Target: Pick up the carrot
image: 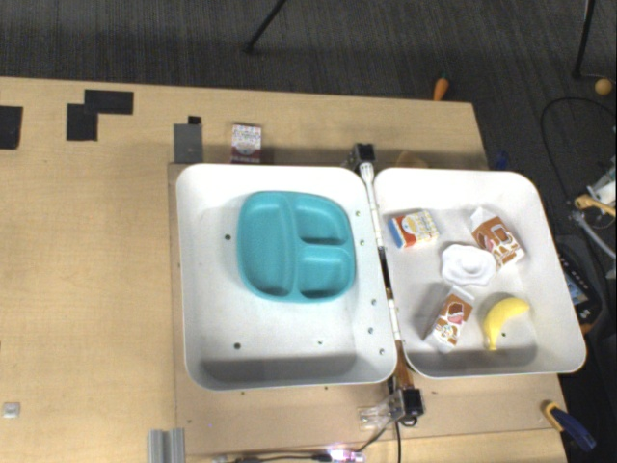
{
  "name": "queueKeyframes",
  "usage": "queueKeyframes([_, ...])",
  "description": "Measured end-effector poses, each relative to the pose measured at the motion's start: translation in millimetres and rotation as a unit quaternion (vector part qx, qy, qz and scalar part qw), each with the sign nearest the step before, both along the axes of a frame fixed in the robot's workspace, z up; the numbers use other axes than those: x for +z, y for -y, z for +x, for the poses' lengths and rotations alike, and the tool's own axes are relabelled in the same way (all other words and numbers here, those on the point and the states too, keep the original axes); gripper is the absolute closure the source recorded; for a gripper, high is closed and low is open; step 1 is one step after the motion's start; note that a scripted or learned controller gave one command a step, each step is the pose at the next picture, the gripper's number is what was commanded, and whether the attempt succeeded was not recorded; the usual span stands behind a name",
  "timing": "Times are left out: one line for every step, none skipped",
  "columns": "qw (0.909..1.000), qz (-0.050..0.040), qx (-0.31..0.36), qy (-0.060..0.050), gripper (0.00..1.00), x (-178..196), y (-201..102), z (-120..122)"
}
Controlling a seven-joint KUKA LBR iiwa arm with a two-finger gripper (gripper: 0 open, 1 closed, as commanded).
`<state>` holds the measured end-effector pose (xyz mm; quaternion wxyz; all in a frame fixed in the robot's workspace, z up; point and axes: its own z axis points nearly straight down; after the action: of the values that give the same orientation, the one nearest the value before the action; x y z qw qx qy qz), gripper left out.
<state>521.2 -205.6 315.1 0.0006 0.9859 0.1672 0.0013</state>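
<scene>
Past bench's (87, 278) far edge, possible carrot (441, 88)

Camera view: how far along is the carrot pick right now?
Nothing looks done yet. The right bin holds a banana, small cartons and a white lump; the left bin holds a teal plate. I cannot make out a carrot among them; an orange speck beyond the bench is too small to tell. Finding, grasping and lifting are all left.

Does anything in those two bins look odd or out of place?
Nothing is spilled or broken. The odd part: no carrot lies in either bin. The right bin holds three small cartons, a white cup and a banana; the left bin holds a teal tray.
</scene>
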Motion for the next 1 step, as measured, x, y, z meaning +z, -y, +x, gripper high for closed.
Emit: queueKeyframes([1.0000, 0.0000, 0.000, 0.000, 0.00, 0.0, 0.0, 0.0])
